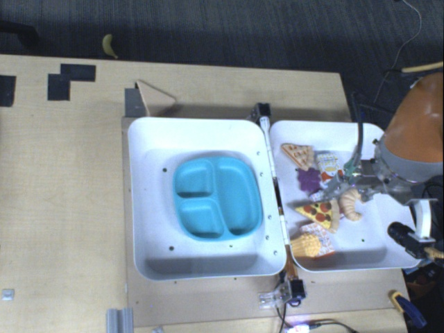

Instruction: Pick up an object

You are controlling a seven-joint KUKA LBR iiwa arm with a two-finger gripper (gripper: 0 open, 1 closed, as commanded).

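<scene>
Gripper point(341, 183) low in the right bin point(371, 250)
Its grip state cannot be told; croissant point(351, 205) just below, pizza slice point(316, 211) beside.

Setting: robotics laboratory, test station. Evidence: pale wooden worktop point(62, 207) marked with black tape patches point(69, 80); two shallow white bins point(149, 151) fixed side by side, joined by a black clamp point(261, 109) at the far end and wiring point(295, 293) at the near end; grey industrial arm with orange band point(416, 120) entering from the right; dark ribbed carpet point(208, 19) beyond the worktop, a loose cable point(416, 12) running across it. Contents are props, not household goods: blue divided tray point(215, 196) in the left bin, toy food pieces point(316, 217) in the right.
</scene>
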